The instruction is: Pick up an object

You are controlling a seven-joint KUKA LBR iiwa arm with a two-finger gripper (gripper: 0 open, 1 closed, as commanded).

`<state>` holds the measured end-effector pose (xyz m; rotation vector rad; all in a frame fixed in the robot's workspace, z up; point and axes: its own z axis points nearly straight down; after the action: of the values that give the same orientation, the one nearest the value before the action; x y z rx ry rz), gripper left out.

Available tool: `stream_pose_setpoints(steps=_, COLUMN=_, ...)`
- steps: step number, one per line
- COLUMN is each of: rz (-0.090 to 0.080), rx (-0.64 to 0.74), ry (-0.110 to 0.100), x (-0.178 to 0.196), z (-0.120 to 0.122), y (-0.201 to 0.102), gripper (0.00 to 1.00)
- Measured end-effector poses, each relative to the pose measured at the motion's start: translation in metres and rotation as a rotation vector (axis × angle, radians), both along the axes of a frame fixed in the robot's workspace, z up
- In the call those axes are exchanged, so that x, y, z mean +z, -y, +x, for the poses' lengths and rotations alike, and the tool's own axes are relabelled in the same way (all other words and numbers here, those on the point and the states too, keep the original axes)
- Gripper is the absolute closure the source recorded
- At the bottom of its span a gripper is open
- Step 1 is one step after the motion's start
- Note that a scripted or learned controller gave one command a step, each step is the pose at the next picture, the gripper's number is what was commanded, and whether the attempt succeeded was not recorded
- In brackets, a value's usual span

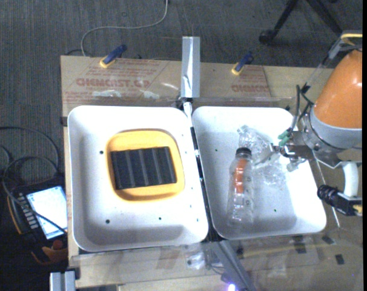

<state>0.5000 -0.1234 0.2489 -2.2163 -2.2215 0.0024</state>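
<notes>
White plastic forms both shallow bins, which sit side by side and touch along their inner rims. The left bin (86, 180) holds a yellow-orange rectangular tray (146, 165) with a dark ribbed panel in its middle, lying flat near the bin's centre with bare floor on all sides. The right bin (220, 126) holds a clear plastic bottle (240, 183) with an orange label, lying on its side lengthwise, cap end toward the far rim. Crumpled clear plastic wrap (262, 153) lies just beside the bottle's upper end, spreading toward the right wall.

At the right bin's right edge the end effector (290, 151) hangs over the wrap, below the arm's orange band (347, 96); whether its fingers are apart or together cannot be told. The near half of the right bin, right of the bottle, is bare.

Under the bins, the surface (111, 80) is a brown cardboard sheet fixed with two blue and yellow clamps (112, 55). Grey carpet (50, 17) surrounds it, with cables and a lit tablet (47, 208) to the left.
</notes>
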Motion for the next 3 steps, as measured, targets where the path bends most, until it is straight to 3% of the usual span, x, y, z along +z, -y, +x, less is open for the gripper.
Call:
stream_pose_setpoints(steps=1, rz=0.0, rx=0.031, ry=0.0, x=-0.104, z=0.042, y=-0.014, gripper=0.0)
stream_pose_setpoints(steps=2, rz=-0.001, rx=-0.007, ry=0.015, x=-0.151, z=0.03, y=-0.025, gripper=0.0)
stream_pose_setpoints(steps=3, rz=-0.003, rx=0.058, ry=0.023, x=-0.154, z=0.054, y=-0.021, gripper=0.0)
